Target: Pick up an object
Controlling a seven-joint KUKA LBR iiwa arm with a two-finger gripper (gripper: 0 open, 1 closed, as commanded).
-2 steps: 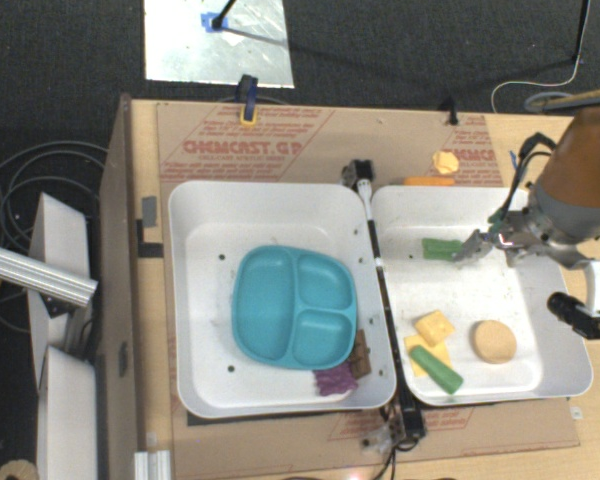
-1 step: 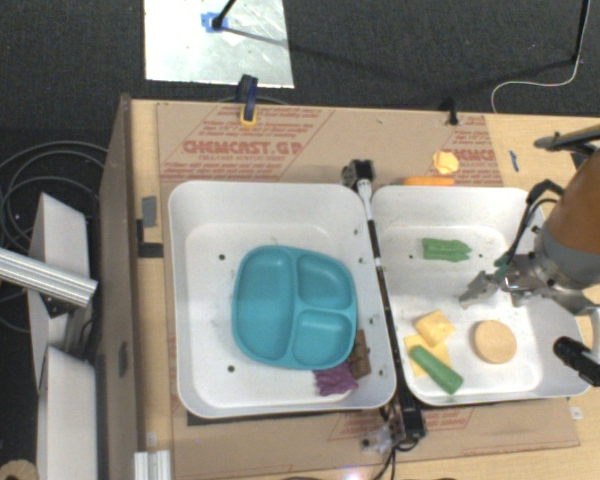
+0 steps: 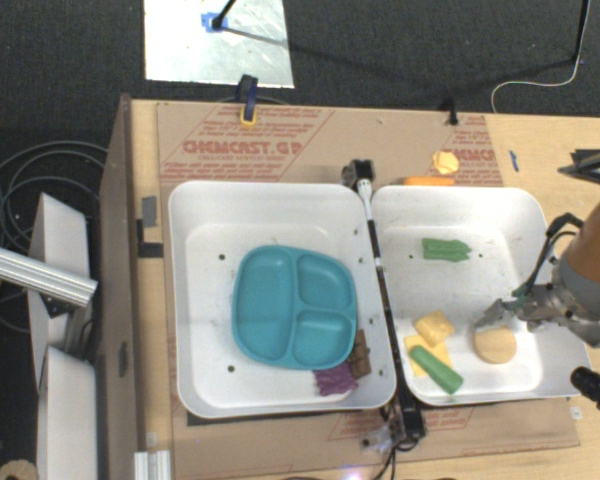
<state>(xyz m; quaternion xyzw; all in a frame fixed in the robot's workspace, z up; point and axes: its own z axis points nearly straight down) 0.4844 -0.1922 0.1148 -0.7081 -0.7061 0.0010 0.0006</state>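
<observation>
Leftmost, a teal divided plate fills the left bin, a purple piece at its lower edge. Across the divider, a green block, yellow chunk and green stick lie apart. My gripper hovers just above the tan round; how my jaws stand I cannot tell.

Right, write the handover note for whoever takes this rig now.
End effector: low in the right bin, just above the round tan piece; nothing seen held.
Right bin: green block at the back, yellow piece and green cylinder near the front left.
Left bin: teal divided plate, purple piece at its front edge.
Done: nothing lifted.
Left: grasp and raise one object, probably the tan piece.
</observation>
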